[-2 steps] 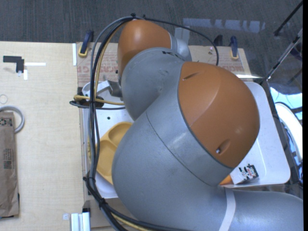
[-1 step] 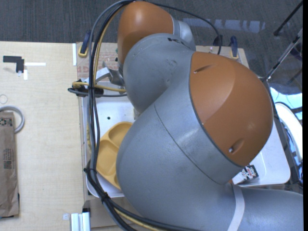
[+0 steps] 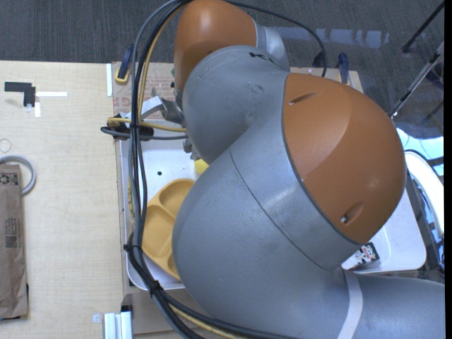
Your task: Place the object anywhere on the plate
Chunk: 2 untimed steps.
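You look down from one fixed camera above the table (image 3: 56,189), tilted at a slant. It sits very near the arm (image 3: 282,210), whose grey and orange joints loom large across the middle and right. Past them you see the table's pale top at left and dark floor (image 3: 70,13) along the upper edge.
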{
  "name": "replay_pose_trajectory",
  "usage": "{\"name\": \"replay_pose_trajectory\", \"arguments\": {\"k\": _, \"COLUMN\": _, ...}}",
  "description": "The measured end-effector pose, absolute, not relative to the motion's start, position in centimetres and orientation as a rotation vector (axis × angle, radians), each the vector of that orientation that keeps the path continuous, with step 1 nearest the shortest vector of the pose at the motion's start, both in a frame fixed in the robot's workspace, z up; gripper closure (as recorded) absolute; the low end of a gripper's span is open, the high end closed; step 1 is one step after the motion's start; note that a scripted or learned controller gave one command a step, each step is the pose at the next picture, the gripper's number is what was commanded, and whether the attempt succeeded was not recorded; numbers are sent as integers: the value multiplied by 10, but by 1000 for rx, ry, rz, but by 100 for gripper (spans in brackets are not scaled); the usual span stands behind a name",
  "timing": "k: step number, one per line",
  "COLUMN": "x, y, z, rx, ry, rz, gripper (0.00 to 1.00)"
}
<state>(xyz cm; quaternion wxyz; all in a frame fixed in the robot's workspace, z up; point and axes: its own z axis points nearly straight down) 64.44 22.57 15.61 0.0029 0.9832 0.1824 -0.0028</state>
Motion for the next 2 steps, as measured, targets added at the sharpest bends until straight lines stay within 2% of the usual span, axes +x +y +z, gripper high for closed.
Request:
{"name": "replay_pose_trajectory", "arguments": {"k": 1, "x": 628, "y": 228, "z": 201, "rx": 3087, "ry": 567, "rz": -3, "gripper": 100}}
{"name": "replay_pose_trajectory", "arguments": {"k": 2, "x": 649, "y": 226, "z": 90, "rx": 3116, "ry": 381, "rz": -5, "gripper": 100}}
